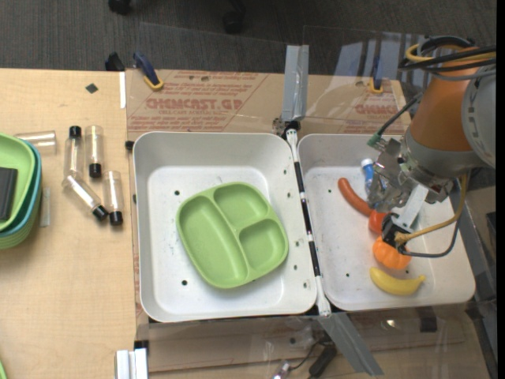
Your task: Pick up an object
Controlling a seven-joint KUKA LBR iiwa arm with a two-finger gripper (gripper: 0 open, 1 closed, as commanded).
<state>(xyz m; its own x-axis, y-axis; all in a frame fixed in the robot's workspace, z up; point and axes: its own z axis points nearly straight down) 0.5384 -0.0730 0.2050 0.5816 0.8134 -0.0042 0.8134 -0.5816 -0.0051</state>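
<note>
While the arm (442,125) is down inside the right bin (442,290), nothing is visibly lifted, so the pick reads as not done. The gripper (392,212) sits low among the clutter, roughly bin centre, touching or just above the items; which one it is on can't be resolved.

Candidates in the right bin:
- red sausage-shaped piece (354,195), at 9 o'clock from the gripper, lying flat
- blue-and-white item (368,170), at 11 o'clock, partly hidden by the wrist
- orange piece (391,254), at 6 o'clock, just below the gripper
- banana (397,281), further toward 6 o'clock, flat near the front wall
- a second orange-red bit (376,221) just beside the gripper; could be the target, but that's a guess.

Finger state: can't tell, since wrist, cable and objects overlap there.

The left bin (158,290) holds a green tray (232,234), untouched, well apart from the arm.

Left to do, by judgement: confirm a grasp, lift clear of the bin floor. Risk: tight clustering, so a close could catch two items or none.
</note>
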